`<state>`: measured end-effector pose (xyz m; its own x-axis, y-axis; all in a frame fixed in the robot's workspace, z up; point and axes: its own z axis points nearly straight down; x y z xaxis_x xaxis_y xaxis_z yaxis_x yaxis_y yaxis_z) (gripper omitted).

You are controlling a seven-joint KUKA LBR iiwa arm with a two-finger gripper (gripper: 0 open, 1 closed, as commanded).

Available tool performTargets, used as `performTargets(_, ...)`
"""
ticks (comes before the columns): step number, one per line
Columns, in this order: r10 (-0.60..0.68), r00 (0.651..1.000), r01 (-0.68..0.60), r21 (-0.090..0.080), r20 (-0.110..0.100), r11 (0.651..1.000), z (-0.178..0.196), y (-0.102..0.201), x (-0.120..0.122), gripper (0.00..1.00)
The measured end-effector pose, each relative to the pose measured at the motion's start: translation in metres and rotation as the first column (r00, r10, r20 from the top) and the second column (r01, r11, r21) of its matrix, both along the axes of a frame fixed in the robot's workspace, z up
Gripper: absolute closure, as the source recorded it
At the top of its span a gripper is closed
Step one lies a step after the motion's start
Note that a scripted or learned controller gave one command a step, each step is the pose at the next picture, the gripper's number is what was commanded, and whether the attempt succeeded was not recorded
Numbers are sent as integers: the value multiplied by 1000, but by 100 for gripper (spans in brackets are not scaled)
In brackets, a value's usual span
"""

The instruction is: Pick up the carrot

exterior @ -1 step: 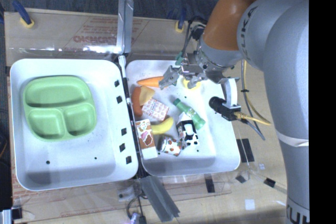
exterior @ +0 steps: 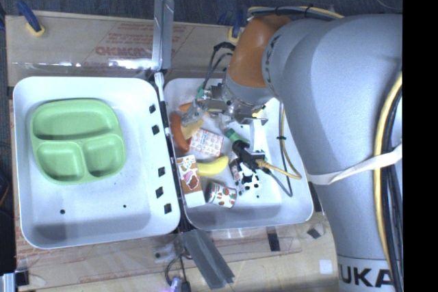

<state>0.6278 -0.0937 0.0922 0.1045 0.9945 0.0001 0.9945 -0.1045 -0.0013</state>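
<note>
The carrot point(exterior: 178, 133), orange and stubby, lies against the left wall of the right bin point(exterior: 294, 205), in its back half. My gripper point(exterior: 202, 107) reaches down into the back left of that bin, just above and to the right of the carrot's upper end. The wrist and cables hide the point where it meets the objects. I see nothing clearly held.
The left bin point(exterior: 137, 208) holds a green divided plate point(exterior: 77, 140). Around the carrot lie a red-checked packet point(exterior: 206, 141), a banana point(exterior: 213, 165), a small printed carton point(exterior: 187, 171), a printed box point(exterior: 221, 195), a green item point(exterior: 235, 135) and a black-and-white toy point(exterior: 248, 181).
</note>
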Motion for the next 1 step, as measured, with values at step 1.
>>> performTargets(1,5,1000,-5,1,11,1000,16,2,4,100)
